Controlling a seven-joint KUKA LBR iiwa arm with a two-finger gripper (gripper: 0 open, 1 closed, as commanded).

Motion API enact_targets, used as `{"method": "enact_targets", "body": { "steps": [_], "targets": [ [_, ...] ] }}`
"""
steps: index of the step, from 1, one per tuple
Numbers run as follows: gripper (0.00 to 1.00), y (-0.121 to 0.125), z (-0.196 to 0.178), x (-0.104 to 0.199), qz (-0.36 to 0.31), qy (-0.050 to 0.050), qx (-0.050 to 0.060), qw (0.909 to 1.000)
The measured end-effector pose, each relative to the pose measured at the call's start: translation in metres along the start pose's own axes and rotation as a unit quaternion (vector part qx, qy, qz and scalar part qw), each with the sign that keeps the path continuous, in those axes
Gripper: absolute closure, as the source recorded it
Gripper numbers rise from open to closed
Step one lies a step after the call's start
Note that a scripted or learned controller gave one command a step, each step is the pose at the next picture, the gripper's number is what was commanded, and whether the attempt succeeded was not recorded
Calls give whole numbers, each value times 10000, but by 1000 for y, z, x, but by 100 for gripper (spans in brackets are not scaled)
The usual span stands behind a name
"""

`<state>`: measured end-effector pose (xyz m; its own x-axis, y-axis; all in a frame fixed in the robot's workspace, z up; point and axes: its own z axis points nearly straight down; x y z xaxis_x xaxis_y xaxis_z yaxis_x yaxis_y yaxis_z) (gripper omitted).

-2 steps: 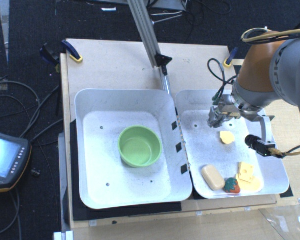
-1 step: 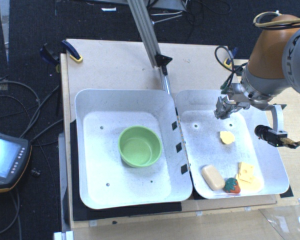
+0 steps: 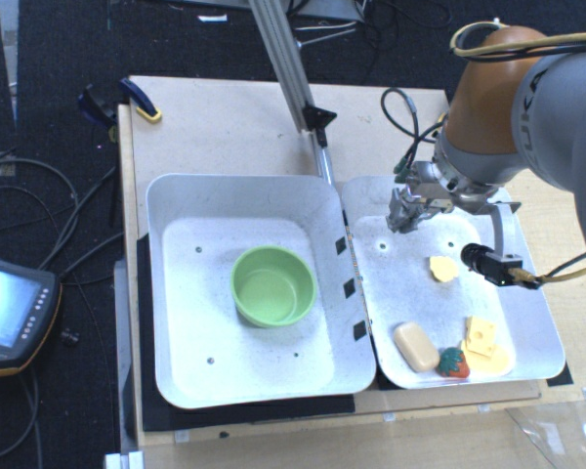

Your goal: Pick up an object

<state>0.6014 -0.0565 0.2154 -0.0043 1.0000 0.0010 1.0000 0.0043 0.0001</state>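
- Bench (image 3: 225, 125): tan top, bare strip behind both bins.
- Left bin (image 3: 190, 360): white, shallow; broad open floor on all sides of a green bowl (image 3: 273, 285) standing upright near its middle.
- Right bin (image 3: 381, 262): white; far-left floor open, contents crowd the near right corner.
- Arm (image 3: 527, 86): reaches in from the right, over the right bin's far edge.
- Gripper (image 3: 402, 218): hangs above the bin's far part, well apart from every object; cannot tell whether the claw is released or clenched.
- Yellow cheese wedge (image 3: 486, 345): near right corner.
- Beige oblong block (image 3: 416, 346): near edge, just beside a strawberry (image 3: 453, 362).
- Small yellow piece (image 3: 443, 269): mid-bin, alone.
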Motion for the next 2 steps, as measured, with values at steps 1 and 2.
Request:
{"method": "enact_targets", "body": {
  "steps": [1, 2],
  "targets": [
    [100, -3, 6, 50, 1, -1, 3, 10000],
    [100, -1, -9, 100, -3, 2, -5, 10000]
  ]
}}
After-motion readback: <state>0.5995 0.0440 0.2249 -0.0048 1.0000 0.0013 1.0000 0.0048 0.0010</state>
